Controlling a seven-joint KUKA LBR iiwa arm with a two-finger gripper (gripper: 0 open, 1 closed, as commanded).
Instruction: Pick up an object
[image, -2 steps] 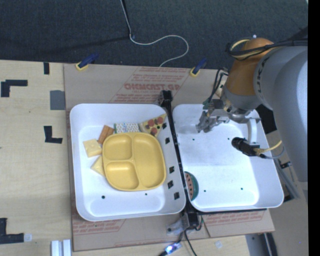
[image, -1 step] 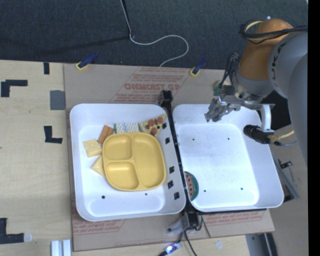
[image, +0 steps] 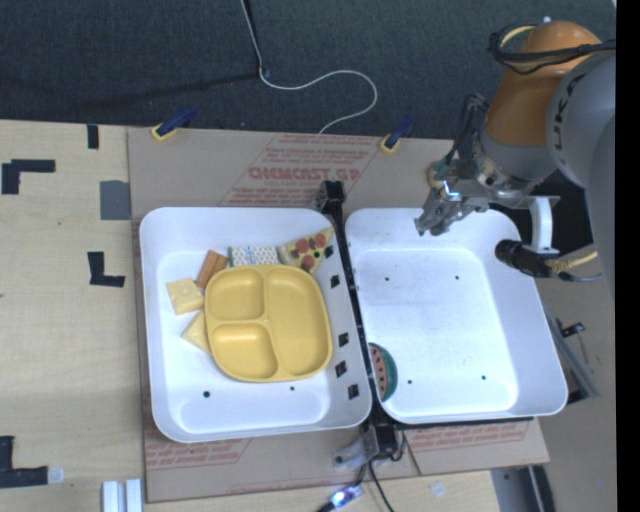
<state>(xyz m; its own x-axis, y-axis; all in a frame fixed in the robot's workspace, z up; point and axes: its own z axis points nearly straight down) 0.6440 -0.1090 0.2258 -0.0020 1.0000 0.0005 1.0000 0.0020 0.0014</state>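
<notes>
A yellow divided plate (image: 267, 322) lies in the left bin (image: 160, 300). Around its upper left edge lie small flat pieces: pale yellow squares (image: 186, 295), an orange-brown piece (image: 210, 267), a dotted white piece (image: 252, 256) and a patterned piece (image: 308, 248). A round dark object with green and red (image: 381, 368) rests against the left wall of the right bin (image: 520, 350). My gripper (image: 434, 222) hangs over the right bin's far edge, well away from every object. Nothing shows between its fingers.
The arm comes in from the upper right, its orange band (image: 530, 90) above the wrist. A white cable (image: 310, 80) loops on the dark floor behind the bench. Blue and yellow clamps (image: 172, 123) hold the cardboard's far corners.
</notes>
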